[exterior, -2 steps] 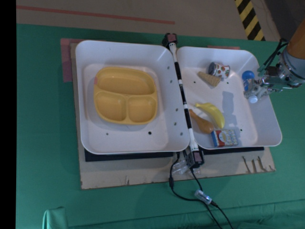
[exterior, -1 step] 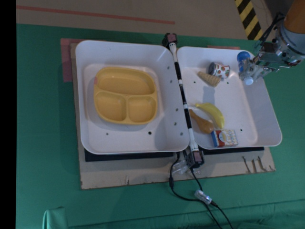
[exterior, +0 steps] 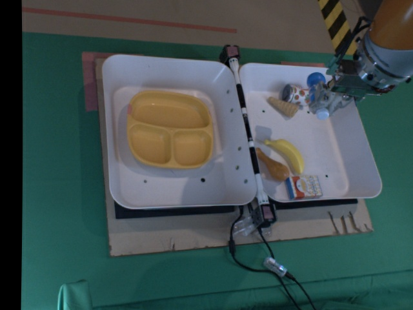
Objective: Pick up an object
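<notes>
1. Green cloth [exterior: 58,173] is covering the bench, with brown cardboard [exterior: 174,241] lying under two white bins and bare floor with a yellow-black hazard stripe [exterior: 332,8] showing beyond.
2. Right bin [exterior: 352,154] is holding every loose item: a blue-capped bottle [exterior: 317,95] near its far right corner, a small printed can [exterior: 295,94] just beside it, and a cone-shaped piece [exterior: 284,106] touching the can.
3. My pincer [exterior: 326,102] is hanging at the blue-capped bottle; I cannot tell how far it is open or whether it has hold of anything.
4. Banana [exterior: 288,152] is lying mid-bin, an orange-brown piece [exterior: 273,165] just beside it, a small red-and-white box [exterior: 304,187] near the front wall.
5. Left bin [exterior: 116,76] is bearing a yellow divided tray [exterior: 170,136].
6. Black cables [exterior: 258,257] are trailing from the front of the divider between the bins.
</notes>
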`<state>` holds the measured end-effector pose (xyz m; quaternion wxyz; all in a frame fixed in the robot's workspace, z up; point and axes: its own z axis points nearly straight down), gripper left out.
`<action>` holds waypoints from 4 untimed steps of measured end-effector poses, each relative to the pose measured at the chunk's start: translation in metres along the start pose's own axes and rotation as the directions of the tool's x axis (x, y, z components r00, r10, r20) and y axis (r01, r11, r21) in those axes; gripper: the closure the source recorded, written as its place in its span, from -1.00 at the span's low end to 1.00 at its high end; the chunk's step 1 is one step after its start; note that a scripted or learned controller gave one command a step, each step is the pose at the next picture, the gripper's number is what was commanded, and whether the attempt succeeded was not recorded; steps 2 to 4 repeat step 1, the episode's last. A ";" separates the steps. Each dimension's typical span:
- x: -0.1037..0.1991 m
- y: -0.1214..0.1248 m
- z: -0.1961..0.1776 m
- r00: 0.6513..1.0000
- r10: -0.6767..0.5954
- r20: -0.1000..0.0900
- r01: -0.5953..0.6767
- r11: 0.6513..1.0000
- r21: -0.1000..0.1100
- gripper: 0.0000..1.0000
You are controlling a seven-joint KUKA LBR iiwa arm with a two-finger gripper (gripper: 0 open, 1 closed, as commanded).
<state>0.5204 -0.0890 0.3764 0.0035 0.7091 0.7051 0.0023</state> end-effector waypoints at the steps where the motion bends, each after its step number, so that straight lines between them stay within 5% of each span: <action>1: 0.000 -0.006 -0.018 1.000 0.000 0.002 0.000 1.000 -0.007 1.00; 4: 0.000 -0.006 -0.018 1.000 0.000 0.002 0.000 1.000 -0.007 1.00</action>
